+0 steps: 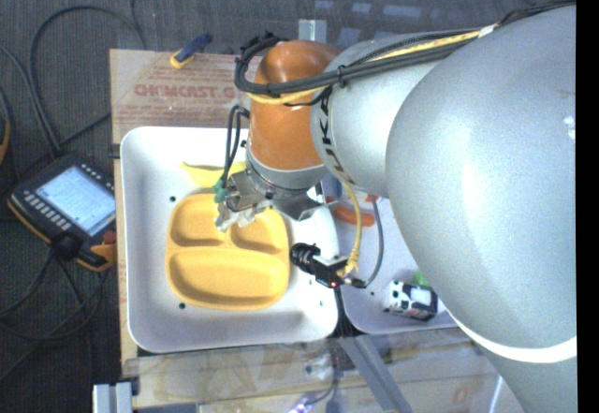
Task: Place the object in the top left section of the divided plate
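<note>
While the gripper (232,212) hangs low over the yellow plastic divided plate (225,257), the object it is meant to deliver is the big question: nothing can be made out between or below the tooling, so where the task's thing sits is not something these pixels settle. Whether the claw is clenched or released, I cannot tell either; the wrist hides it from this angle.

What is plain is the positioning. The gripper hovers at the plate's upper edge, about where the ridge splits the two smaller upper sections, above the one long lower section. That reads as a placement approach: coming straight down keeps the tool off the raised dividers.

The plate lies flat in the left shallow white bin (150,214), with a pale yellow flat piece (201,173) poking out just beyond its top edge. The grey arm with its orange band (285,111) crosses in from the right, covering most of the right white bin (370,313), where a small black, white and green item (412,299) and an orange sliver (348,213) lie. A handheld pendant (65,205) sits on the floor to the left.
</note>
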### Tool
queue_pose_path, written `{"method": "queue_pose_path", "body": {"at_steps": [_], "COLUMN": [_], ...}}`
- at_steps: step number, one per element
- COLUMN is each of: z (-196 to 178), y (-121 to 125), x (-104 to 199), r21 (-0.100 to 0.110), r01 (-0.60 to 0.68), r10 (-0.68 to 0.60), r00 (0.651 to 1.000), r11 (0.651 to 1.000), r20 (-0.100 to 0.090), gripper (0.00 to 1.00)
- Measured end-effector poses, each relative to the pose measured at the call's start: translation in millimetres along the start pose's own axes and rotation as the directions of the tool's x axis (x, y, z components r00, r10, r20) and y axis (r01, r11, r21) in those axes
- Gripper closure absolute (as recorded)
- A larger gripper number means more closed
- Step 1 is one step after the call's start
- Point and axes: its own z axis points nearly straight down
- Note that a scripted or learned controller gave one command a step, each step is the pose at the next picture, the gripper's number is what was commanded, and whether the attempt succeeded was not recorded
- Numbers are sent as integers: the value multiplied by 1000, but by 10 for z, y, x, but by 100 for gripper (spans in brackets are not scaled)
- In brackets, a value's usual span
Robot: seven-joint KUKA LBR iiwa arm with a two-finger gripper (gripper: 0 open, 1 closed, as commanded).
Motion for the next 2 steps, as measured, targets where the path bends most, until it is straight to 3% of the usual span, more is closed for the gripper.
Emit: {"method": "queue_pose_path", "body": {"at_steps": [1, 2], "z": [-95, 231], "y": [643, 65], "x": [316, 626], "r21": [-1, 2], "r01": [-243, -177], "r10": [243, 177], "r00": [970, 984], "r11": [970, 984], "r20": [4, 1], "gripper": [100, 100]}}
